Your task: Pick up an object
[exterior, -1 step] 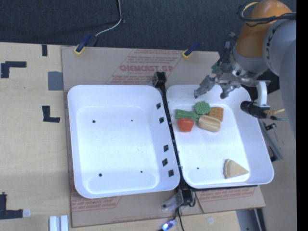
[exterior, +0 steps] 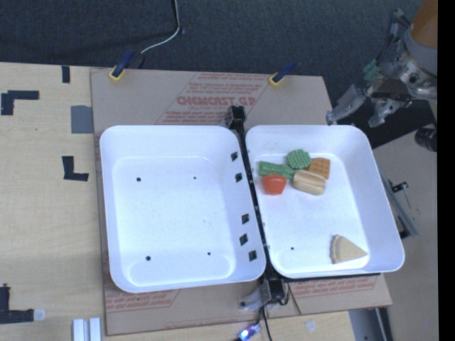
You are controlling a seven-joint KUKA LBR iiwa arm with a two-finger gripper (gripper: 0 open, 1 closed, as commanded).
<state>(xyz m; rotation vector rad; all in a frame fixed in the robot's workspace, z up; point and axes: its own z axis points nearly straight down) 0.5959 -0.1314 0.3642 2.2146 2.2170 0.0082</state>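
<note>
Gripper (exterior: 361, 110) hangs above the right bin's (exterior: 377, 190) far right corner, outside the rim, fingers spread wide and holding nothing, as far as I see. In that bin I see a cluster near the divider: green toy vegetable (exterior: 287, 163), red tomato (exterior: 274, 184), tan bread roll (exterior: 309, 182), orange waffle piece (exterior: 320, 167). A beige wedge (exterior: 346, 249) lies apart, near the front right corner.

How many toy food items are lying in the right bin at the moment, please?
5. Four cluster near its far left: a green broccoli, an orange waffle, a tan bread roll and a red tomato. A beige wedge lies at the near right corner.
</note>
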